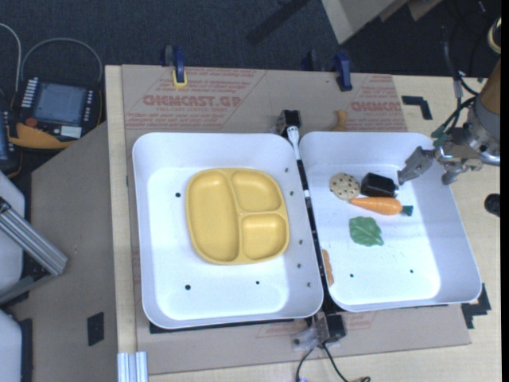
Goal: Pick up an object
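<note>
Two white bins are seen on the bench, the gripper [430, 165] spread wide and unladen above the right bin's [445, 269] far right edge, the carrot [376, 205] near the far edge judged reachable by descent.

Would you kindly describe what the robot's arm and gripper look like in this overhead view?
The gripper is built of grey metal with a boxy, angular body and two slim grey fingers, paler along their edges. Thin dark cables loop beside the wrist. Above it the arm is a rounded, pale grey-tan shape at the frame's right edge, somewhat blurred, so I cannot make out any markings on it.
</note>
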Available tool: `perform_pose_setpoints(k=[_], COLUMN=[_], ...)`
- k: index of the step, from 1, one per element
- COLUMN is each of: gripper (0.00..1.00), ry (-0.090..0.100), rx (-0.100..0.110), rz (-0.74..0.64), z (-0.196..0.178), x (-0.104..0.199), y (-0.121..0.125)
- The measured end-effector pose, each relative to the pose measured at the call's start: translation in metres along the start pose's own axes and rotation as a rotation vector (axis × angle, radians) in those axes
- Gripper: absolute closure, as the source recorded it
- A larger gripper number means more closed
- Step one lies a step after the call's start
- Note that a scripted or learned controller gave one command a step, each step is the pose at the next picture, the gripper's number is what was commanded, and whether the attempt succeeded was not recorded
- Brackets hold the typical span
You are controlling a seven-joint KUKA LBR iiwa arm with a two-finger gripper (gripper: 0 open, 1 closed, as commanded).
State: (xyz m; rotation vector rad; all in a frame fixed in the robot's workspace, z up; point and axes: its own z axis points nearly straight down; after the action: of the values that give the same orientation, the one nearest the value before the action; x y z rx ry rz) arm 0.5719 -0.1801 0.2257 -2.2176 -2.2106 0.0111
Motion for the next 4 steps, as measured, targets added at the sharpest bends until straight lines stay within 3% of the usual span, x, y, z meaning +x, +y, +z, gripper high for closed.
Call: perform_pose_setpoints(k=[1, 3, 4], gripper=[0.00, 0.00, 0.00], ry=[-0.003, -0.001, 0.003], rx=[-0.013, -0.007, -0.019], rz=[-0.003, -0.003, -0.004], z=[-0.007, 0.097, 0.137], x=[0.000, 0.003, 0.005], y=[0.003, 0.015, 0.020])
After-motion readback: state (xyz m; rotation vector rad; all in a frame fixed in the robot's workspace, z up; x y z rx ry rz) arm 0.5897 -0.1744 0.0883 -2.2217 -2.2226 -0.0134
